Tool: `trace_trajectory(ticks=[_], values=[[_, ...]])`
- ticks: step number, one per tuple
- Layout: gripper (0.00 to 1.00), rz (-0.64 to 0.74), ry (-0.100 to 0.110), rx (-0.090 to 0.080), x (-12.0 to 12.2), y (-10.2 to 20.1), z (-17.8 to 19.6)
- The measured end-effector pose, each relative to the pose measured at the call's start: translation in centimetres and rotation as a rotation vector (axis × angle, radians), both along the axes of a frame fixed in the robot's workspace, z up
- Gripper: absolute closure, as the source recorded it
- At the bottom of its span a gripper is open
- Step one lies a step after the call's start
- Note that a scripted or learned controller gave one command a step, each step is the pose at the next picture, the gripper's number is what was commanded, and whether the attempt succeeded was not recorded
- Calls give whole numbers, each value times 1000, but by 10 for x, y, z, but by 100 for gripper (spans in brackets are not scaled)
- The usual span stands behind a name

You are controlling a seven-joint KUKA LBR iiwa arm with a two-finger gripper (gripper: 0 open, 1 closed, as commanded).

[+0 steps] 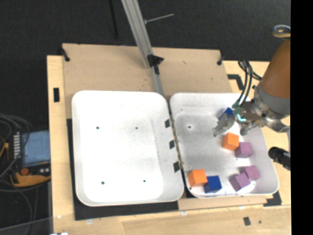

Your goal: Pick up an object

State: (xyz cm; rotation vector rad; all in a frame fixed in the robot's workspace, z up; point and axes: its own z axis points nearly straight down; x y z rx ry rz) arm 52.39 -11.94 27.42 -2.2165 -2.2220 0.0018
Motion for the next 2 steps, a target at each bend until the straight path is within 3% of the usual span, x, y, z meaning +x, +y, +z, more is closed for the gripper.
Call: trace_trajectory(ticks=[1, 2], values=[[0, -3, -5, -1, 1, 0, 2], [0, -4, 2, -2, -5, -6, -58]])
